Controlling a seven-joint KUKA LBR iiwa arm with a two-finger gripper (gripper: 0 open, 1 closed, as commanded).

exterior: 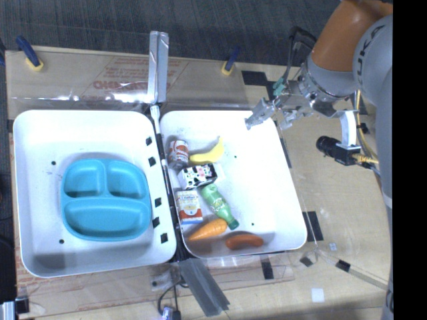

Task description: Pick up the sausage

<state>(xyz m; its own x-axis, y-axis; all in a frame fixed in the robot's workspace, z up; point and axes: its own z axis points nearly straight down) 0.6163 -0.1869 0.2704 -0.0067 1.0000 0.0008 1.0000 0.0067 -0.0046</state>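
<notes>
Bench (80, 69): brown board surface, two shallow white bins side by side, blue clamps at the far edge.

Left bin (33, 199): holds one blue sectioned tray (105, 200), three compartments, lying flat near the middle.

Right bin (267, 179): contents gathered along its left wall and near edge.
- Small can (177, 152), red and white, at the far end of the row.
- Banana (207, 153), yellow, just beside the can on its right.
- Black-and-white patterned carton (199, 175), below the banana.
- Small box with a red label (189, 205), against the left wall.
- Green bottle (220, 207), lying tilted, just right of that box.
- Carrot (208, 230), orange, lying across the near part.
- Sausage (244, 241), reddish brown, lying flat by the bin's near rim, just right of the carrot, its left end close to the carrot's tip.

Arm (360, 32): grey with orange band, reaching in from the right.

Gripper (259, 117): hangs over the right bin's far right corner, well apart from the sausage. Nothing is seen between the fingers; whether they stand apart or together I cannot tell.
</notes>
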